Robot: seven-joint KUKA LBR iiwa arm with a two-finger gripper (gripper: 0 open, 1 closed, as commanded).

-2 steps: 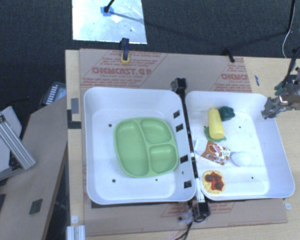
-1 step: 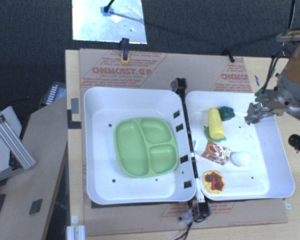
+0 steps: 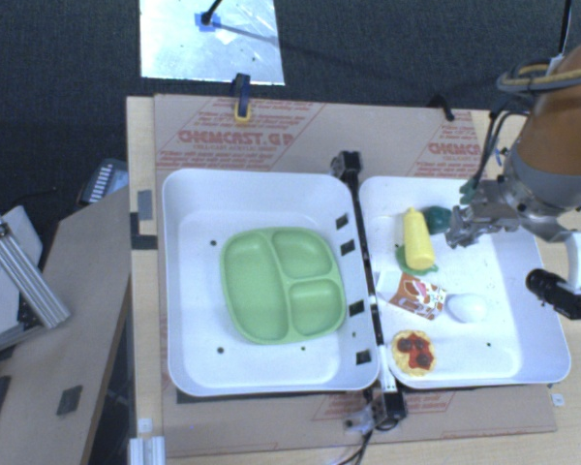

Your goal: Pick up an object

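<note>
The gripper (image 3: 462, 229) hovers in the right bin (image 3: 537, 356), at 3 o'clock from the yellow bottle (image 3: 417, 239); grip state indeterminate.

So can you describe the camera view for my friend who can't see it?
A robot gripper hovers over the right bin, near a yellow bottle, a packet, an egg and a toy pizza. The left bin holds a green tray.

Two white bins (image 3: 261, 187) — one green divided plate (image 3: 281, 284), five small items in the right bin.
</note>
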